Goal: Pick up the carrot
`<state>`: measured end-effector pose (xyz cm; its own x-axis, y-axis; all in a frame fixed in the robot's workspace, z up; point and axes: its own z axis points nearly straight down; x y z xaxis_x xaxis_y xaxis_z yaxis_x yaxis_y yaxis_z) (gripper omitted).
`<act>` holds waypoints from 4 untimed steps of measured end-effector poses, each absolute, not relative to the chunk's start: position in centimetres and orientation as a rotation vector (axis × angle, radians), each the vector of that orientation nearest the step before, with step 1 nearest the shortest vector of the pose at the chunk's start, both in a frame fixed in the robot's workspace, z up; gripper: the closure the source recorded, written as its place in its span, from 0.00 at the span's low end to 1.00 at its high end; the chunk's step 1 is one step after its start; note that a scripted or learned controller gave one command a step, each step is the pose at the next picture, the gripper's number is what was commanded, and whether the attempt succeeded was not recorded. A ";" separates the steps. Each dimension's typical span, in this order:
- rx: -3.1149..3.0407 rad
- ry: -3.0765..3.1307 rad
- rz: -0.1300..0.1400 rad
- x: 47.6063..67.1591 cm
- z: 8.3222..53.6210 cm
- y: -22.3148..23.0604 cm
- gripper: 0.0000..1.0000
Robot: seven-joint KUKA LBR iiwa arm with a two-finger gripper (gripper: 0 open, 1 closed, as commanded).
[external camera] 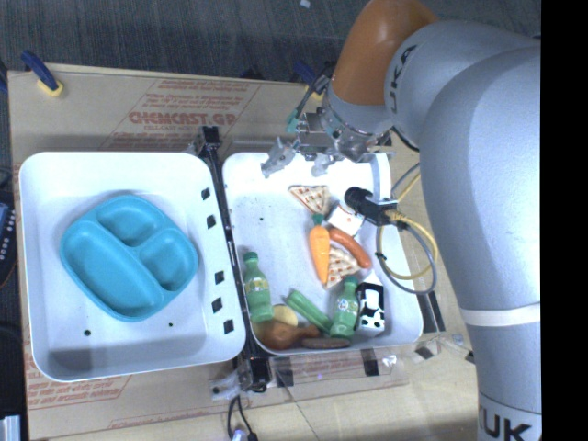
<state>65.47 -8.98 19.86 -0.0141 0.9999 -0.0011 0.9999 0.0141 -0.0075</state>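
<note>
The big grey arm (478, 154) takes up most of the right side, closest to the lens, with its orange band (377, 39) up top. Its gripper (296, 161) hangs over the far end of the right bin (243, 196), fingers spread apart and nothing between them. The carrot (319, 251) lies near the middle of that bin, well apart from the gripper, just beside a waffle slice (342, 263) and a hot dog (351, 244). Another waffle wedge (310, 197) sits further up. Down at the near end there are two green bottles (255, 288) (345, 308), a cucumber (308, 309) and a black-and-white carton (370, 307). The left bin (55, 177) holds a blue divided plate (129, 255).
</note>
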 end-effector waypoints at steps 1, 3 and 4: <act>-1.959 -2.450 0.009 61.5 9.1 -15.6 0.00; -1.690 -2.642 0.009 56.8 10.2 -14.1 1.00; -1.963 -2.453 0.003 55.3 19.4 -8.4 1.00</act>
